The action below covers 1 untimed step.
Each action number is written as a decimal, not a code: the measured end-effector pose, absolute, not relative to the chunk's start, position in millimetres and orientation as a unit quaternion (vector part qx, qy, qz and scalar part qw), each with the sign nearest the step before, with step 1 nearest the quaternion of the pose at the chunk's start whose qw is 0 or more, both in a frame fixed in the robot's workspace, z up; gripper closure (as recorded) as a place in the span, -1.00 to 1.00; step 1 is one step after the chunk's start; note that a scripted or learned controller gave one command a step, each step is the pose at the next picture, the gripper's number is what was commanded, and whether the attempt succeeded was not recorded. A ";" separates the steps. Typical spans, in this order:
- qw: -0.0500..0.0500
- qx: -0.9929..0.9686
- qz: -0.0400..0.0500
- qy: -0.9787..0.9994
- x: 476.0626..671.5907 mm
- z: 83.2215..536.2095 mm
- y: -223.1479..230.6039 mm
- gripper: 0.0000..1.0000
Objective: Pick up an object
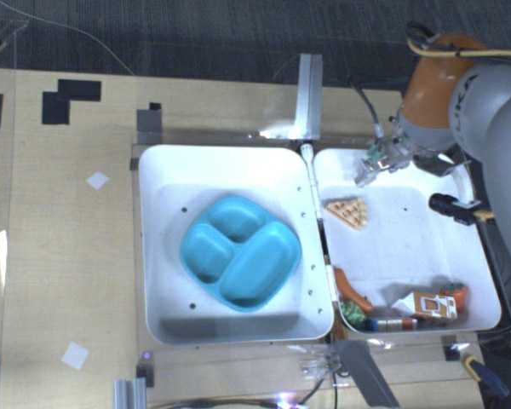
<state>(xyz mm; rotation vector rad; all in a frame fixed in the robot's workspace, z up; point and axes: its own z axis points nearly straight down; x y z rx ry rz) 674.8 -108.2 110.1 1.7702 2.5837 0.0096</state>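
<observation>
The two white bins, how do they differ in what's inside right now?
The left bin holds one large blue divided plate near its middle; the right bin holds several small things: a pizza slice toy near its upper left and a cluster of toys along its near edge. The gripper hovers over the right bin, not the left. Both are shallow, white and side by side.

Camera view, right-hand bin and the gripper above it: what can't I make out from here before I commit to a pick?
- Gripper: too small and blurred against the white right bin to tell open from shut.
- Pile of items in the bin's near corner: an orange carrot-like piece, a green item and a printed packet overlap; their exact shapes are unclear.
- Grey arm: cut off by the right edge.
- Triangular pizza-slice toy: lies alone, but its surface detail is too small to read.
</observation>
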 end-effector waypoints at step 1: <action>0.002 0.565 0.003 0.825 674.0 109.2 -106.7 -1.00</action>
